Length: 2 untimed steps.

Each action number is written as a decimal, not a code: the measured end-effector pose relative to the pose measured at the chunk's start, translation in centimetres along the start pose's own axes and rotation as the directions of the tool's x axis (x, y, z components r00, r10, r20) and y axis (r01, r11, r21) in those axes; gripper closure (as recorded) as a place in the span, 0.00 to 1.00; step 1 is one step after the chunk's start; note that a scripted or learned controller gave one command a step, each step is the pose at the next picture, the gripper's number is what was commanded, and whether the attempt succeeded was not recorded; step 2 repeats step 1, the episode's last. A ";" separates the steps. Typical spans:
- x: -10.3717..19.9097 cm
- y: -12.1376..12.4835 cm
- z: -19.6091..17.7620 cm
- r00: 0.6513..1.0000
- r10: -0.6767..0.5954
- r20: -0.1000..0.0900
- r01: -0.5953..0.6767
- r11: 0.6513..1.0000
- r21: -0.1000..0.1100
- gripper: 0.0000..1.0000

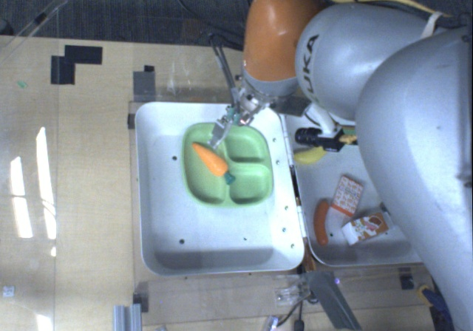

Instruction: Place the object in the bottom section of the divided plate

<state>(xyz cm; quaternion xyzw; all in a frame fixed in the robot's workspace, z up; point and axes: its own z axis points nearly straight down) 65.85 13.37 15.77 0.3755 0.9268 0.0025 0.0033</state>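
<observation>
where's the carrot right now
The carrot lies in the green divided plate in the left white bin, in the plate's large left section, just below the gripper.

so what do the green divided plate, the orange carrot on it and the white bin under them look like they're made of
The green divided plate looks like moulded plastic, matte: soft rounded dividers, even colour, little glare. The orange carrot-shaped object with a teal end seems a toy, probably plastic or rubber, judging by its flat uniform colour. The shallow white bin looks like smooth plastic or coated metal; its sheen leaves that open.
</observation>
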 end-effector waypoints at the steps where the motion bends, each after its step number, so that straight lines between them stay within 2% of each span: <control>1: 2.4 -2.5 -0.6 0.992 0.130 -0.001 -0.130 0.992 0.002 0.00; 2: 2.4 -2.5 -0.6 0.992 0.130 -0.001 -0.130 0.992 0.002 0.00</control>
